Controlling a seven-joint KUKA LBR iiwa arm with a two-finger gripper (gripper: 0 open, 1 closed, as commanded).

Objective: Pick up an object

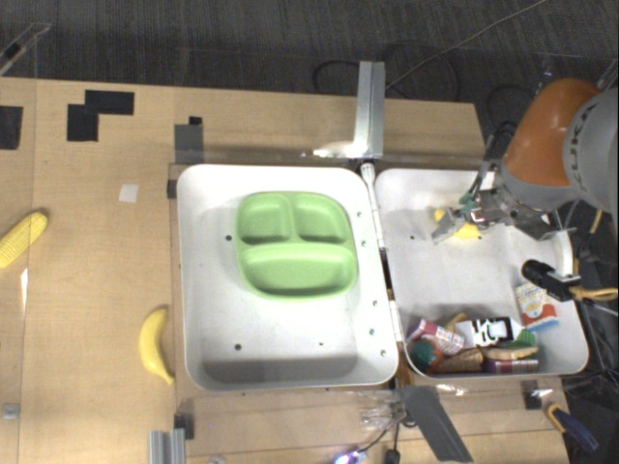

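A small yellow object (465,230) is gripped between the gripper (455,222) fingers over the right bin (416,264).

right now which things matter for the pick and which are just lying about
For the job:
- gripper, low in the right bin
- small yellow object by the gripper
- pile of items along that bin's near edge

Lying about:
- green tray in the left bin
- banana
- corn

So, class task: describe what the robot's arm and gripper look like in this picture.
The arm is a rounded grey body with a broad orange band above the wrist. It narrows to a small dark gripper, with thin dark cables running alongside it.
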